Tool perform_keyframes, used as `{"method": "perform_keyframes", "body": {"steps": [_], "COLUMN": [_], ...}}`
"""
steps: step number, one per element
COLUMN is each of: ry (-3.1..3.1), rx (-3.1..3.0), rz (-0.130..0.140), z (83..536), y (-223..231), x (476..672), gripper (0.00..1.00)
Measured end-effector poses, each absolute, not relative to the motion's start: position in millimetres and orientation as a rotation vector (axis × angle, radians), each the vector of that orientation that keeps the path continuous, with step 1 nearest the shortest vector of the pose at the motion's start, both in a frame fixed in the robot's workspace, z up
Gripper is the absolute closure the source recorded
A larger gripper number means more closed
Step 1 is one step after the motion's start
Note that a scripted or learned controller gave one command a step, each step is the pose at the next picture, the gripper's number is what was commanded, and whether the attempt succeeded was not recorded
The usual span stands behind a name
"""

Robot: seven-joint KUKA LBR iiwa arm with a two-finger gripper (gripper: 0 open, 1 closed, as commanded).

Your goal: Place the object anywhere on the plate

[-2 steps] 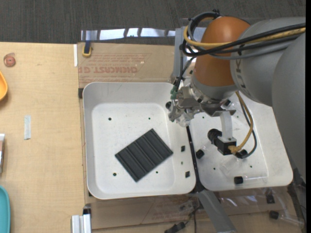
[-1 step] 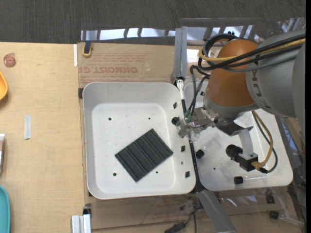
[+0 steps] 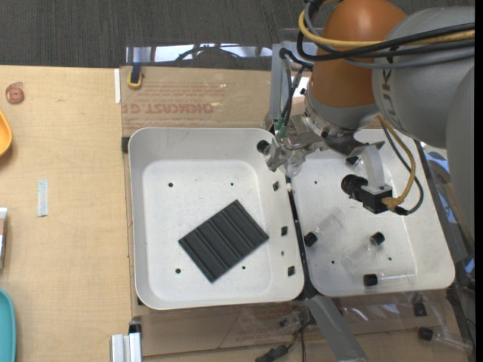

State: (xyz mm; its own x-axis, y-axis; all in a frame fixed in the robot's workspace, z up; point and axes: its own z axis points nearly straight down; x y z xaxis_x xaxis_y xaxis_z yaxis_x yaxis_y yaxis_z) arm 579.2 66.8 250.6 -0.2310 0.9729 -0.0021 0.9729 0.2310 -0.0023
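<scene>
Above the bench: my arm (image 3: 423,59), grey with its orange band (image 3: 355,36), reaches in from the right and hangs over the top left corner of the right bin (image 3: 430,262). My pincer (image 3: 281,157) sits low at the rim where the two bins meet, near their far end. Whether it is wide or narrow, or holding anything, I cannot tell; wrist and cables crowd it.

The plate (image 3: 224,240), a dark ribbed slab, lies flat in the left bin (image 3: 143,202), turned at a slant, towards the near right part of the floor and well apart from my pincer. Nothing rests on it.

The object itself I cannot make out with certainty. A faint clear shape (image 3: 332,228) lies on the floor of the right bin, among a few small black pieces (image 3: 377,239), apart from my pincer.

Brown cardboard (image 3: 189,100) lies behind the left bin, with the pale wooden bench (image 3: 68,164) to the left.
</scene>
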Motion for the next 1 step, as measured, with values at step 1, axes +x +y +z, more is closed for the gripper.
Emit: {"method": "perform_keyframes", "body": {"steps": [1], "ry": [2.528], "rx": [1.869], "rz": [-0.007], "z": [189.7], "y": [95.1], "x": [541.0], "gripper": [1.0]}}
